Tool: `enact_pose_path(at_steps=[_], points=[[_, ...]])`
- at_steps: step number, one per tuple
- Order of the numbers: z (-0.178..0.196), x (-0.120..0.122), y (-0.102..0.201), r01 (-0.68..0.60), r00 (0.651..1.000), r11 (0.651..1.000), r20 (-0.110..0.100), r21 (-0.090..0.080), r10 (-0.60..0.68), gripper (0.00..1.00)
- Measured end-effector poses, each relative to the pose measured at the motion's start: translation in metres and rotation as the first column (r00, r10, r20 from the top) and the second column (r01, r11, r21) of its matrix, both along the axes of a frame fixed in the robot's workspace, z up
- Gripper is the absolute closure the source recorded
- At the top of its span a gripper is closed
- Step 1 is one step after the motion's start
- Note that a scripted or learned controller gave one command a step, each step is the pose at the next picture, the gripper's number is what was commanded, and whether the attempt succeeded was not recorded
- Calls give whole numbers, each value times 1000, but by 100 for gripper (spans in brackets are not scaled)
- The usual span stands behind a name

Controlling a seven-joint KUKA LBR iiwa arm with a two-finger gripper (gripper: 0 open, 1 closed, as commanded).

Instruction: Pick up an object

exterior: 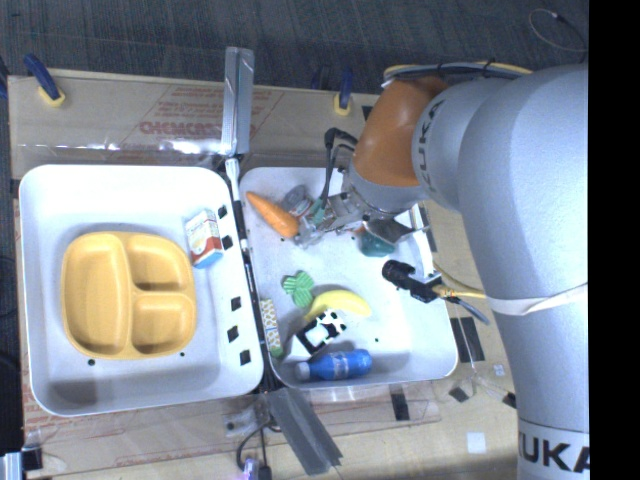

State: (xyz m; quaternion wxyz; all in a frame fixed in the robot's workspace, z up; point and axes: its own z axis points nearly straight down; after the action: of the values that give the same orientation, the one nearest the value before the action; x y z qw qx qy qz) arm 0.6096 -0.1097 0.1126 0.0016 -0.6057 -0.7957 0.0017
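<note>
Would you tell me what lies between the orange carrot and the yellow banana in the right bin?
In the camera view, a small green leafy toy lies between the orange carrot and the yellow banana.

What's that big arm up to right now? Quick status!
Gripper down in right bin, beside carrot; grip state unclear. Nothing seen held. Banana, blue bottle lie nearer front; yellow tray in left bin.

divided tray (128, 293) in left bin (40, 268), banana (340, 303) in right bin (425, 353)
</note>
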Motion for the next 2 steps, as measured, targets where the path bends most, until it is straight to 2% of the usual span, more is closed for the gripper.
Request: enact_pose_path(at_steps=[1, 2], points=[[-3, -21, -21, -28, 1000, 1000, 1, 1, 28, 100], [-3, -21, -21, -28, 1000, 1000, 2, 1, 28, 0]])
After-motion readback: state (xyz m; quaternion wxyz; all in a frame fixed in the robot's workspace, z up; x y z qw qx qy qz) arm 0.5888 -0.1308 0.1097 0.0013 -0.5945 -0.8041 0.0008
